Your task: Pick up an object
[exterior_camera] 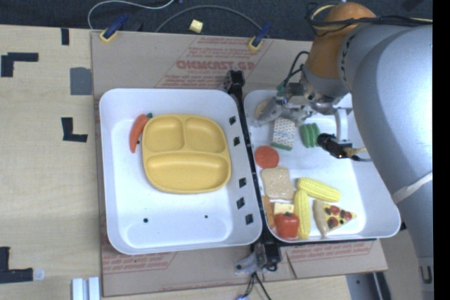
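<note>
My gripper (275, 107) hangs over the far left corner of the right bin (373, 204), below the orange band (330, 56) of the arm. Just in front of it lies a white speckled block (283, 133), with a green piece (309, 135) to its right. Nearer the front are a red disc (266, 156), a slice of bread (276, 183), two corn cobs (318, 187), a pizza slice (332, 216) and a tomato (286, 225). I see nothing held in the gripper.
The left bin (119, 207) holds a yellow divided plate (187, 152) and a carrot (138, 131) by its far left side. A black divider (242, 151) runs between the bins. The grey arm (394, 102) covers the right bin's far right side.
</note>
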Controlling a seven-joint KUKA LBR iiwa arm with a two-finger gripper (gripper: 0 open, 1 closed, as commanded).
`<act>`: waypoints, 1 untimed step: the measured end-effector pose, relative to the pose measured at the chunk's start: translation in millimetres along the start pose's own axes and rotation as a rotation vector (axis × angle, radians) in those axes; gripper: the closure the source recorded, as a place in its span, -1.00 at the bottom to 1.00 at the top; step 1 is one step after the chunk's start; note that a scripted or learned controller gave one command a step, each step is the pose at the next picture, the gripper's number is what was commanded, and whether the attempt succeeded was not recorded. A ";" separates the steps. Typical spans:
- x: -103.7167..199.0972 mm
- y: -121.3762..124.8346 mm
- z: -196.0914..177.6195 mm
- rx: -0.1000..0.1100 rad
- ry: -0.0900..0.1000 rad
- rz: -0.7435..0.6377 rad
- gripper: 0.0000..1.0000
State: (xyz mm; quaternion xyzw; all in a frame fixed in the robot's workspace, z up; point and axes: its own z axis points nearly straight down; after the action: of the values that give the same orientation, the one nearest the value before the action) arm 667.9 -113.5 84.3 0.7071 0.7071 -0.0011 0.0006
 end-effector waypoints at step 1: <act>0.7 -0.2 -9.7 0.002 -0.002 -0.002 1.00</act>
State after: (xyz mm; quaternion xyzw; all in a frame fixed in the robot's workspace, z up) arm 667.7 -112.7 93.9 0.7063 0.7079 -0.0025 0.0006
